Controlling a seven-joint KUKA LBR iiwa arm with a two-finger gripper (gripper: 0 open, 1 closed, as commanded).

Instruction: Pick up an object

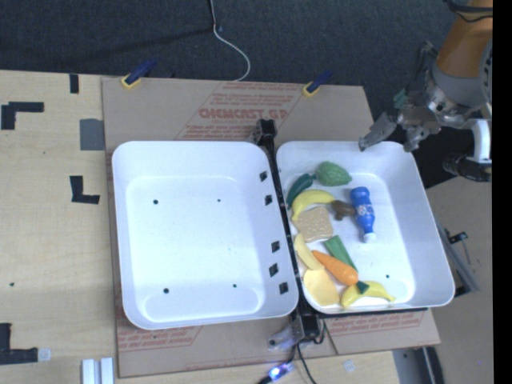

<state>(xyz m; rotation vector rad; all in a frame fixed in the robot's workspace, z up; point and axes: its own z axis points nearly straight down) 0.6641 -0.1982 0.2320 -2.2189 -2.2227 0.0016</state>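
My arm (pixel 468 46) enters from the right and slants down toward the right bin (pixel 416 214), orange band uppermost, wrist tipped toward the bin's far right corner. My gripper (pixel 392 134) hangs over that far rim. The fingers are spread apart, one tip (pixel 366 142) reaching left over the rim, the other (pixel 414 141) beside it; nothing lies between them.

All objects sit in the right bin, crowded against its left wall, next to the divider with the left bin (pixel 192 230).
- Blue bottle (pixel 362 212): lies flat near the bin's centre, long axis running from far rim to near rim, white cap toward the near rim.
- Carrot (pixel 336 267): long axis diagonal, thick end toward the near right corner.
- Banana (pixel 310 202): curved, lying across the bin beside the left wall.
- Green leafy piece (pixel 333 174): nearest my gripper, just inside the far rim.
- Tan bread slice (pixel 315 224): flat, below the banana.
- Second banana (pixel 366 294): at the near rim.

Both bins rest on cardboard (pixel 232 114) on the desk (pixel 48 214).
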